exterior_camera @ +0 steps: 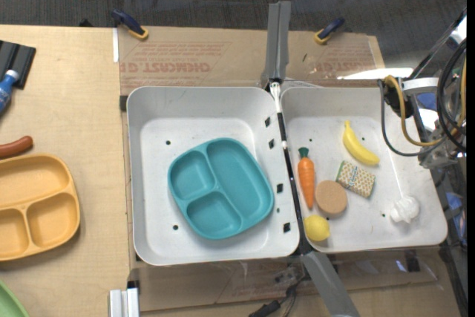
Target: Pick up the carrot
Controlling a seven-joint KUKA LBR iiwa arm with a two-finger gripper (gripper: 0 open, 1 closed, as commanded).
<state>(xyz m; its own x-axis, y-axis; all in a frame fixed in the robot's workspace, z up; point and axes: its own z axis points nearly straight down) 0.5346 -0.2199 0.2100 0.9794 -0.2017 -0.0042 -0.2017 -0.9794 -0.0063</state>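
The carrot is orange with a small green top. It lies in the right bin, close to that bin's left wall, with its green end pointing toward the back. A tan round disc touches its lower right side. A yellow lemon sits just in front of its tip.
Also in the right bin are a banana, a speckled square block and a small white piece. A teal divided plate lies in the left bin. Cables and arm hardware hang over the right bin's right edge.
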